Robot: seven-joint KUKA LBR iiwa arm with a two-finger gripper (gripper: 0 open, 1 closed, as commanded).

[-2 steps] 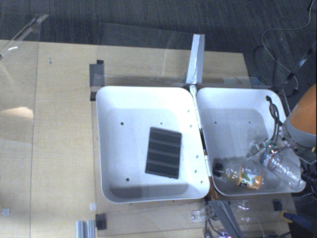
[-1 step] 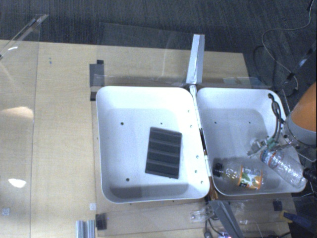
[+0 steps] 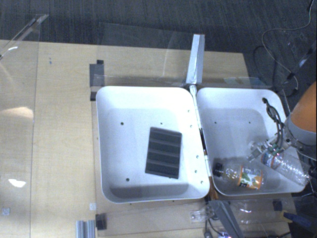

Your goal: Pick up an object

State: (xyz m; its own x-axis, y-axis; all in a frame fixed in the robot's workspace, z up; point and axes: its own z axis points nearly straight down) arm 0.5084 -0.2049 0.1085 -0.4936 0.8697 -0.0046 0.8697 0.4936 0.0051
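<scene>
A clear plastic bottle (image 3: 247, 176) with a black cap and an orange and green label lies on its side near the front wall of the right bin (image 3: 233, 113). My gripper (image 3: 266, 153) hangs low in that bin's right part, just above and behind the bottle's clear end. The grey wrist and orange band (image 3: 304, 110) come in from the right edge. A black ridged rectangular block (image 3: 164, 152) lies flat in the middle of the left bin (image 3: 124, 108).
The two white bins share a middle wall (image 3: 198, 133). A metal post (image 3: 196, 58) stands behind their junction. Cables (image 3: 287, 53) run at the back right. A clear panel covers the bench on the left.
</scene>
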